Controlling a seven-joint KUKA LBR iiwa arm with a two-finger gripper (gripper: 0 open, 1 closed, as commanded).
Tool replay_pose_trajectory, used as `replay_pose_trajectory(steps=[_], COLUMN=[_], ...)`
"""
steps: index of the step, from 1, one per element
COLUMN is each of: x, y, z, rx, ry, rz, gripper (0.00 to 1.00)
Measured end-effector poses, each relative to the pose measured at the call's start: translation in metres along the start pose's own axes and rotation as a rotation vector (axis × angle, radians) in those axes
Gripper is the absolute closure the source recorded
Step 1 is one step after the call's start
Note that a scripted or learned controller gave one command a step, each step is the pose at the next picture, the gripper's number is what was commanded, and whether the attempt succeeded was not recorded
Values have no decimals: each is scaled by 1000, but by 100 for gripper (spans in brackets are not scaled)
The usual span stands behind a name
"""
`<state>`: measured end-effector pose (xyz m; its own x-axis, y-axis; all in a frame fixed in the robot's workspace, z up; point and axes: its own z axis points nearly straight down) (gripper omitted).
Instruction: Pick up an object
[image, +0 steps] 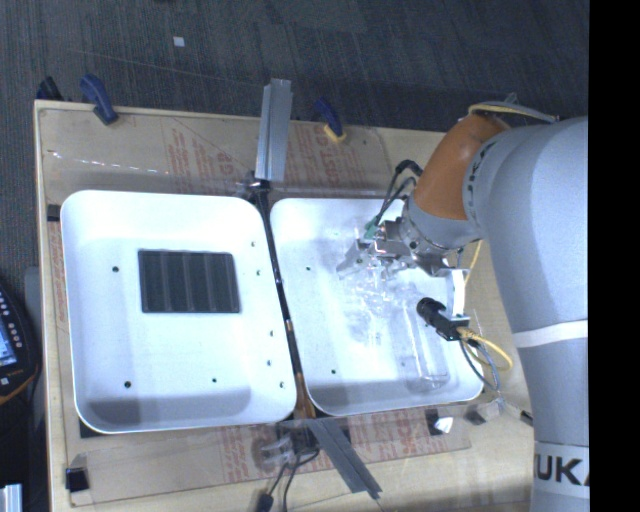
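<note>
1. Light is bright and even from above; the two white bins (165, 400) are nearly blown out, with little surface detail.
2. Soft grey shadow lies along the left bin's near wall.
3. Faint glare glints off clear plastic in the right bin (320, 380), just beside the arm (540, 230).
4. The floor beyond the table (150, 150) is dim.
5. Overall focus is slightly soft and grainy.

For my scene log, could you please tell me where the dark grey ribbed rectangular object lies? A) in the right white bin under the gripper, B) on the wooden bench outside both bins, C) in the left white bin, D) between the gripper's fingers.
C: the dark grey ribbed rectangular object lies flat on the floor of the left white bin, well apart from the gripper over the right white bin.
</note>
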<state>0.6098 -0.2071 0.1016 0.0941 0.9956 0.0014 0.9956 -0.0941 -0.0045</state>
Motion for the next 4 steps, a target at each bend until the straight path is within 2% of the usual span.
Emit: replay_pose_trajectory(steps=[1,2,3,4], x=[99,91,76,125], y=[-16,-9,-17,35], z=[-79,-148,-36,-90], rx=[-1,-2,1,-3], ry=[-1,0,-1,-1], rz=[18,110,-279,-273], gripper=[100,100,100,100])
